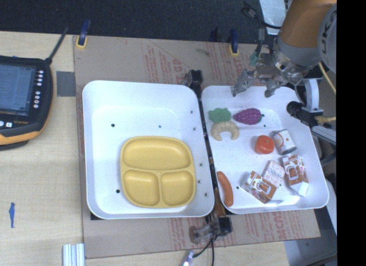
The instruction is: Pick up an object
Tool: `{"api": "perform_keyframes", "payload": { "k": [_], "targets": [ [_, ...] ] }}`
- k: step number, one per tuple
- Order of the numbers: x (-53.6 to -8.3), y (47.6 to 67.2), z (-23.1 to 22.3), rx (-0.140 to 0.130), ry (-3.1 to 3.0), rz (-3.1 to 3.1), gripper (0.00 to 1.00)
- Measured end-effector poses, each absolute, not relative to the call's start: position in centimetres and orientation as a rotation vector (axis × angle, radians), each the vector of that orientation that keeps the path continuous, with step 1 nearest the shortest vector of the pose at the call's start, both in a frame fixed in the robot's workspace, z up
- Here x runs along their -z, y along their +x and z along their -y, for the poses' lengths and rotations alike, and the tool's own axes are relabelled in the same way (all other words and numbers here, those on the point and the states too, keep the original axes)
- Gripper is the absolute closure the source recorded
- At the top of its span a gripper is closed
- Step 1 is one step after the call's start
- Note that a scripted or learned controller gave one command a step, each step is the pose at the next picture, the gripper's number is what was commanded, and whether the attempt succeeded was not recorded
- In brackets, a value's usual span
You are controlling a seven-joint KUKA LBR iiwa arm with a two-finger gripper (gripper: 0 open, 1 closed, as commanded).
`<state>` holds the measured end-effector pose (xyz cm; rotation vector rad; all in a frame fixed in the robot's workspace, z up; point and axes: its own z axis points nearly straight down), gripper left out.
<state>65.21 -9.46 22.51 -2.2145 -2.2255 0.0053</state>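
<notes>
At the far left of the counter (pixel 34 202) lies a black handheld control pendant (pixel 20 100) with an orange rim, its cable running off toward the far side. A sheet of brown cardboard (pixel 143 59) lies under 2 shallow white bins.

The left bin (pixel 103 102) holds 1 thing: a yellow divided plate (pixel 157 171) with 3 compartments, sitting toward the near right part of the bin.

The right bin (pixel 311 193) touches the left one along a shared edge and holds the small things for picking. Starting at its left side, a green leafy toy (pixel 219 114) lies at the far left, with a tan croissant (pixel 225 130) just near of it, almost touching. An orange-red sausage (pixel 225 188) lies along the near left side. Just right of the green toy is a purple grape bunch (pixel 247 116). Toward the middle sits a red tomato (pixel 263 144), and just right of it a small tin can (pixel 284 141) on its side. At the near right lie 3 brown and white packets (pixel 275 178), close together, some overlapping.

The end effector (pixel 256 86) hangs over the far rim of the right bin, beyond the grape bunch, with its 2 fingers spread wide and nothing between them. Above it rises the grey arm with its orange band (pixel 306 16), entering from the far right.
</notes>
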Motion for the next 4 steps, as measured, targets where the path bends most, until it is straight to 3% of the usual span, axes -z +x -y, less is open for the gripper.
{"api": "perform_keyframes", "payload": {
  "k": [1,2,3,4],
  "targets": [
    [-9.5,65.5,13.0,-0.011,-2.214,2.223,0.00],
    [-9.1,58.5,14.3,-0.007,-2.213,2.225,0.00],
    [-9.1,54.3,12.1,-0.005,-2.215,2.225,0.00],
    [-10.2,54.3,12.2,-0.009,-2.210,2.228,1.00]
  ]
}}
